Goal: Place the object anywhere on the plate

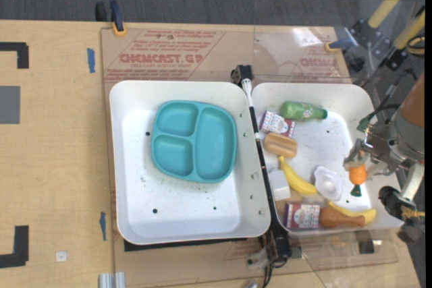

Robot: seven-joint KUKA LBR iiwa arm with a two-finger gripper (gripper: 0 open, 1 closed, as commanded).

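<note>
Camera view: cardboard (169, 50) reads "CHEMCAST"; pincer (358, 175) pinches an orange object (358, 175).

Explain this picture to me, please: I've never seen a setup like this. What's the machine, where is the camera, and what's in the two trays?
One camera looks down at a slant on a bench with two white bins. The robot arm reaches in from the right; its gripper hangs over the right bin, near a small orange object. Whether it holds that is unclear. The left bin contains a teal divided plate, the goal. The right bin contains toy food: a green bottle, a hot dog, a banana, a drumstick.
</note>
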